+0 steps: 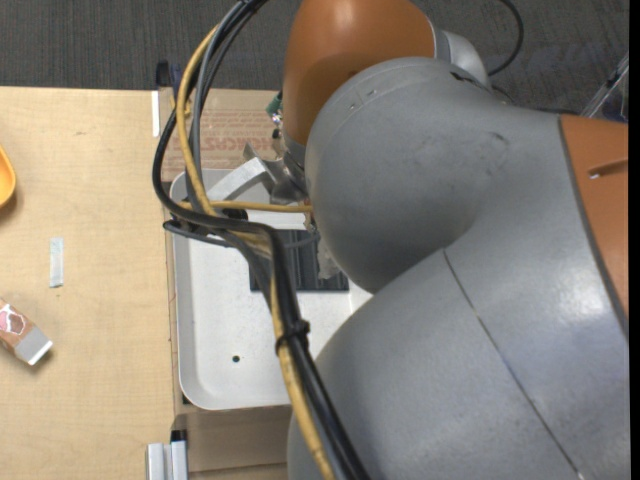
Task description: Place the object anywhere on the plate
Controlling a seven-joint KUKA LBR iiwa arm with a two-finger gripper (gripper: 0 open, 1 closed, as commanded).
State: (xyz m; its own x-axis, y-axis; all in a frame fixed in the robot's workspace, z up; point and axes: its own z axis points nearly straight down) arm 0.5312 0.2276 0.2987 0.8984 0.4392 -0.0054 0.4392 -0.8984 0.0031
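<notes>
My smooth grey arm (440, 268), with its glossy orange dome, looms over the shallow white plastic bin (215, 368); black and yellow cables (285, 338) loop across it. I cannot tell how my tool stands. On the pale wooden surface (90, 168) at left lie an orange curved rim (5, 176), a small grey strip (56, 263) and a wrapped block (22, 333).

Grey arm (440, 268) (cables trailing) over white bin (215, 368)

Bulky grey arm (450, 268), rounded joints, orange dome cap; black and yellow cables (215, 128) strapped alongside.
</notes>
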